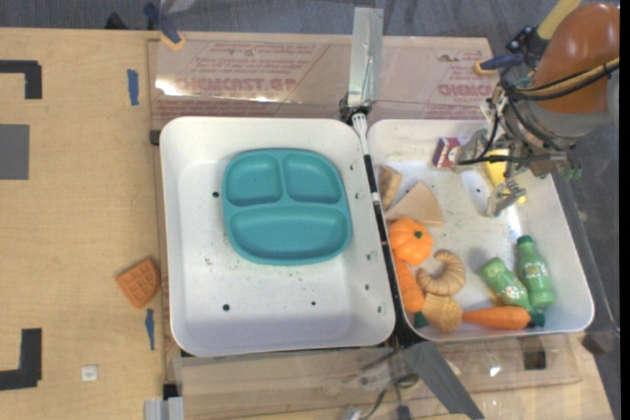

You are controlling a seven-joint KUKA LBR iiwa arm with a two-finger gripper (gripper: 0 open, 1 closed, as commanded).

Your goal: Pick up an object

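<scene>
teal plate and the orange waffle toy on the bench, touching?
Apart. The camera view shows the teal plate inside the left bin, and the waffle toy outside it on the bench, with the bin's white rim between them.

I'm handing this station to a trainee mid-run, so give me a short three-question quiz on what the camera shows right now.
1. True or false: the teal divided plate lies in the right bin.
2. Which toy lies nearest the right bin's front edge? A) the carrot B) the pumpkin C) the red carton
3. Fill in: the waffle lies outside both bins, on the ____ board to the left of the left bin.

Key: 1 false, it lies in the left bin; 2 A; 3 wooden.
</scene>
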